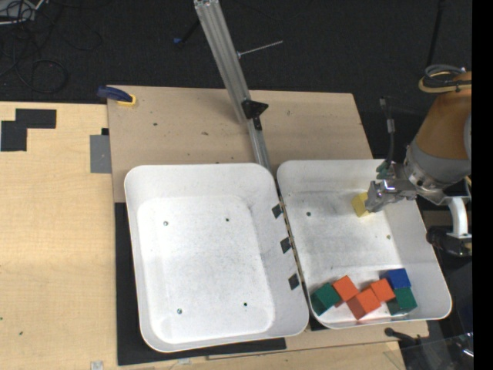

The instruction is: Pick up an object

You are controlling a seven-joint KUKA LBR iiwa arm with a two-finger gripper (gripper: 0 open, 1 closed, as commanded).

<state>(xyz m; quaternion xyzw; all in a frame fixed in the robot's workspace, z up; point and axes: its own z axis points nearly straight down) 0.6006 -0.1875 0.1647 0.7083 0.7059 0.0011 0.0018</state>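
A small yellow block (360, 204) lies in the upper right part of the right bin (331, 241). My gripper (377, 197) reaches in from the right and sits right beside the block, touching or nearly touching its right side. Whether the block is between the fingers is unclear. At the bin's near edge lies a cluster of blocks: a green one (326, 297), orange ones (346, 287) (365, 303) (382, 290), a blue one (397, 278) and a dark green one (401, 301).
The left bin (200, 253) sits beside the right one, joined by black clips (285, 244). A slanted aluminium rail (231, 75) rises behind the bins. The bench's wooden top spreads to the left and back.
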